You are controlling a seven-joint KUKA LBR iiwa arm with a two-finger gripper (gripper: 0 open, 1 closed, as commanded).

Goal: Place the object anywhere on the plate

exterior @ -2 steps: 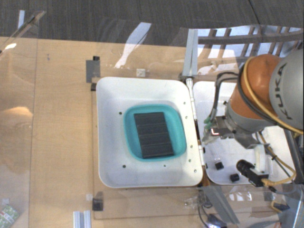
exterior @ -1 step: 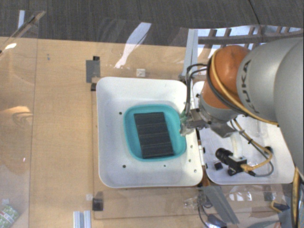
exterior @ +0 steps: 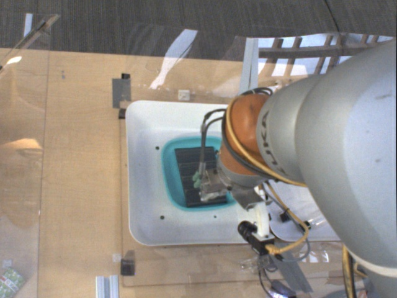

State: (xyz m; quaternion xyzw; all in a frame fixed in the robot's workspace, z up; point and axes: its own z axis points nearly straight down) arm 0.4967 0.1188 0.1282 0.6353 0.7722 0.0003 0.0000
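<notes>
A teal plate [exterior: 169, 172] with rounded corners lies in the white bin [exterior: 146, 166]. A dark, ribbed, flat object [exterior: 188, 165] rests on the plate, covering much of its middle. My gripper [exterior: 209, 188] hangs low over the plate's right part, right at the dark object's near right edge. The grey arm with its orange band [exterior: 242, 132] covers the plate's right side and hides most of the gripper.
The bin's white floor [exterior: 149, 222] shows to the left of and in front of the plate. A black clamp [exterior: 122, 90] stands at the bin's far left corner and another [exterior: 127, 266] at the near left. Cables [exterior: 279, 244] hang under the wrist.
</notes>
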